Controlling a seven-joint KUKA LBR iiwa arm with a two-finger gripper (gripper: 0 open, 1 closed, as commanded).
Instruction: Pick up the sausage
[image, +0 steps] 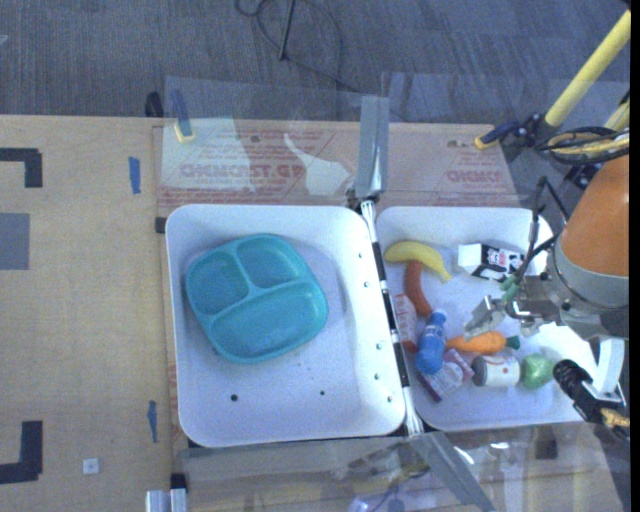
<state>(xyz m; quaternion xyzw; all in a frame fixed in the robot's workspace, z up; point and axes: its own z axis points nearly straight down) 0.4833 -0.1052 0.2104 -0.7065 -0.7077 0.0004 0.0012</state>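
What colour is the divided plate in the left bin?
The divided plate is teal blue, seen clearly in the camera view.

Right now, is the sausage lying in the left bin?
No, the sausage lies in the right bin, just below the banana.

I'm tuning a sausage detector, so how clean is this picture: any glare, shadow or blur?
Camera view: even, soft light; the sausage is fairly sharp, glare-free; a faint shadow lies beside the teal plate; pale reflections streak the clear panel behind the bins; the gripper looks slightly blurred.
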